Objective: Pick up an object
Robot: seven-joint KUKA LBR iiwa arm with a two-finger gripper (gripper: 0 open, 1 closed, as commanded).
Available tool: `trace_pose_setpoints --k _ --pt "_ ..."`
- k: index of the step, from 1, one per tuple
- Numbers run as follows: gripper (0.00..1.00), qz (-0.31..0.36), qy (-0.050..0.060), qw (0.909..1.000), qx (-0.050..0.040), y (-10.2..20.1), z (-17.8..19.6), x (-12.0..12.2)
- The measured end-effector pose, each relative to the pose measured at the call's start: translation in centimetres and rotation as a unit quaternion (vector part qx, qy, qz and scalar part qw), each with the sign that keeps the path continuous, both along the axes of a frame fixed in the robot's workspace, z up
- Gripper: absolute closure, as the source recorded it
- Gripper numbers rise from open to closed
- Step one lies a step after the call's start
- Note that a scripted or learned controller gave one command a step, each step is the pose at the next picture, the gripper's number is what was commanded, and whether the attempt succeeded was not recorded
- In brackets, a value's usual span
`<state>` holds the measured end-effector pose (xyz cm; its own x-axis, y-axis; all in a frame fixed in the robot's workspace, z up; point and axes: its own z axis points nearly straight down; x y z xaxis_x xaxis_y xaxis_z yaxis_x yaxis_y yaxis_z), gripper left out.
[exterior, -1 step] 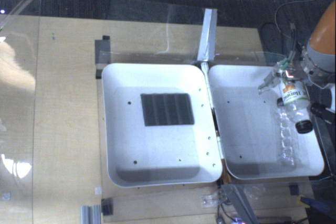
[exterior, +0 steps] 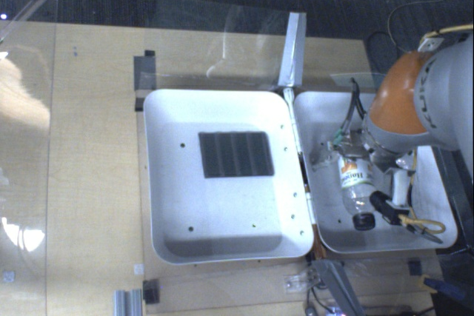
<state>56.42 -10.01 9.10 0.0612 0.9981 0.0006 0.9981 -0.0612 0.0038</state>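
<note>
Nearest to the lens: grey arm (exterior: 437, 96) with its orange band (exterior: 396, 100), domed and glossy, reaching down to the pincer (exterior: 342, 150) low inside the bin (exterior: 329, 212) on the arm's own side. Cannot tell whether spread or pressed together (wrist in the way), so no grounds for calling anything held. Just beneath the pincer and running on from it toward the near rim: clear plastic bottle (exterior: 355, 180), lying on its side, base end at or against the pincer, black cap (exterior: 363, 220) pointing away from it. Judged as mid-attempt: pincer down at the task's thing, no lift shown; left to do, a sure close and a rise clear of the bin floor. As to stuff and shape: thin transparent walls, round in section, so likely light, a little crushable and ready to roll; paper-looking label (exterior: 354, 174) with orange print round the middle; small hard cap. Smooth matte white for the bin, rounded corners, shallow sloped walls, probably slick under a cylinder. Well apart from the pincer, in the neighbouring bin (exterior: 222, 229): flat dark rectangle (exterior: 235, 155) with lengthwise ridges, rubbery or foam-like by the look, lying mid-floor. Beneath both, pale wood-grain bench (exterior: 89, 181).
</note>
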Motion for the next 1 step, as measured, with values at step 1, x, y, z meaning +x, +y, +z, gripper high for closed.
trace_pose_setpoints --k 1 --pt "1.00 0.000 -0.003 1.0000 0.0002 0.06 1.07 0.19"
